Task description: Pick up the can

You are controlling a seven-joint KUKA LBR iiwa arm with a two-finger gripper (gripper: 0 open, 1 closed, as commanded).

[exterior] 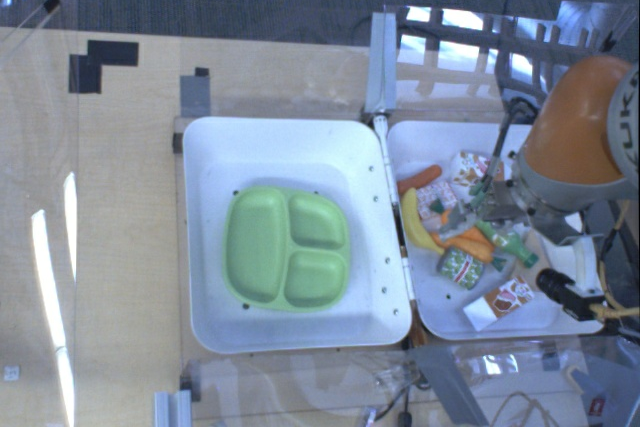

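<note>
The can (460,268) lies tilted among clutter; rigid, light, likely slippery, best pinched across its sides. Whether the gripper (492,207) holds anything cannot be told.

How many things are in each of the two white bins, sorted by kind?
Green divided plate, left bin: 1
Banana, right bin: 1
Carrots: 2
Green can: 1
Small cartons: 2
Other packets, too jumbled to sort: about 3
Total: about 10
</note>
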